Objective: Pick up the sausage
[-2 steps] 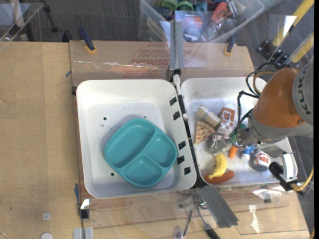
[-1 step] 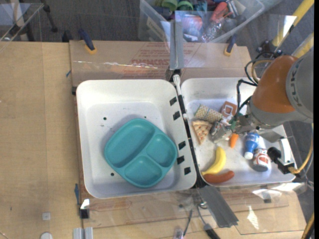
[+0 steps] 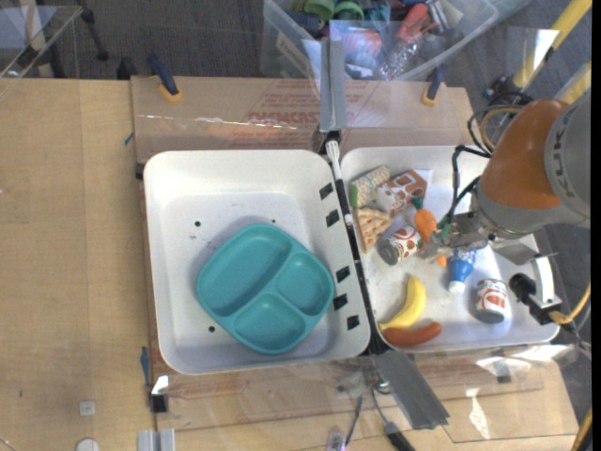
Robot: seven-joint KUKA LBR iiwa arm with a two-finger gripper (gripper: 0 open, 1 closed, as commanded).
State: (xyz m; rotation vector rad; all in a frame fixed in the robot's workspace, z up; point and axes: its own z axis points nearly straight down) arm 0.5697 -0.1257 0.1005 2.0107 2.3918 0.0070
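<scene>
The sausage (image 3: 414, 334) is a reddish-brown link lying flat at the front edge of the right bin (image 3: 526, 332), just below a yellow banana (image 3: 408, 303). My gripper (image 3: 450, 241) hangs over the middle of that bin, above and to the right of the sausage and well apart from it. It sits close to an orange carrot (image 3: 425, 224) and a blue bottle (image 3: 460, 269). The grey arm with its orange band (image 3: 526, 158) comes in from the right.
A teal divided plate (image 3: 266, 287) lies in the left bin (image 3: 169, 252). The right bin also holds two small cans (image 3: 402, 244) (image 3: 490, 301), a waffle (image 3: 372, 224) and small cartons (image 3: 399, 191). A clear tub of toys (image 3: 376, 7) stands behind.
</scene>
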